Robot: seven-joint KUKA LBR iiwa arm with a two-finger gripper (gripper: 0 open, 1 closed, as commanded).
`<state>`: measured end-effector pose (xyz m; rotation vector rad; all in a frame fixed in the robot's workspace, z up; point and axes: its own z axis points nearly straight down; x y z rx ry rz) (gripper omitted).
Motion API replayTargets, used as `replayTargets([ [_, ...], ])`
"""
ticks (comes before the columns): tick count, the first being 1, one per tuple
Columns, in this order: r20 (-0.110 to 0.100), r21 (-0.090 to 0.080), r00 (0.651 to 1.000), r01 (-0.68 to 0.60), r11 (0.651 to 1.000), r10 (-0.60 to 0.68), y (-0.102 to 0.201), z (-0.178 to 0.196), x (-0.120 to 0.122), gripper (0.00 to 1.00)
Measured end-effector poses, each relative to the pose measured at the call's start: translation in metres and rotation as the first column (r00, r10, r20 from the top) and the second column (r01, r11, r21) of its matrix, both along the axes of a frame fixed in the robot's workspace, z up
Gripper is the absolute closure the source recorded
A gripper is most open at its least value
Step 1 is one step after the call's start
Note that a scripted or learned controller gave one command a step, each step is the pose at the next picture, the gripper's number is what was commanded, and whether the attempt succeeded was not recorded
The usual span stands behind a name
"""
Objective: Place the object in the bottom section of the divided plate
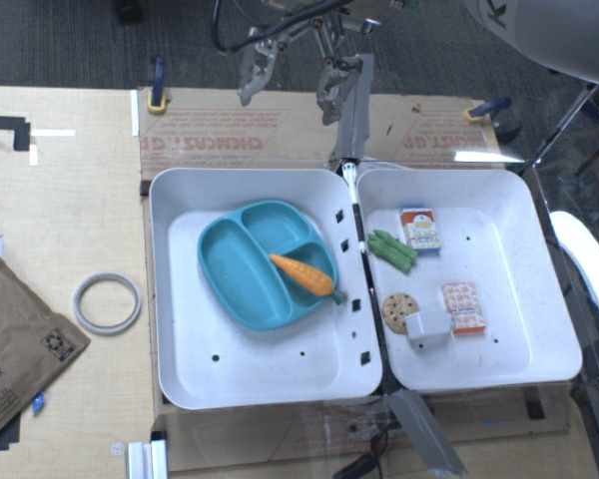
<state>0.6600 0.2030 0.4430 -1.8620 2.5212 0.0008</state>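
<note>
Carrot [302, 273], one only, lies in the teal divided plate [235, 267] w/ long axis diagonal, tip toward upper left, and beyond the 2 white bins [180, 367] we see the gripper [292, 76] hanging w/ fingers spread, nothing between them.

A robotics lab: clamped cardboard [309, 128] on a bench, paired white bins [180, 367], dangling cables [280, 8].
</note>
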Motion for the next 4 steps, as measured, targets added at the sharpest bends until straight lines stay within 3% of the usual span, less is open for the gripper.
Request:
replayTargets([
  [1, 0.0, 0.0, 1.0, 0.0, 1.0, 0.0, 0.0, 0.0, 0.0, 0.0],
  [2, -0.003, -0.001, 0.997, 0.075, 0.997, -0.075, -0.028, 0.0, -0.017, 0.0],
  [3, -0.002, 0.0, 0.999, -0.045, 0.999, 0.045, 0.017, -0.001, 0.0, 0.0],
  [4, -0.001, -0.001, 0.988, -0.154, 0.988, 0.154, 0.018, -0.001, 0.0, 0.0],
])
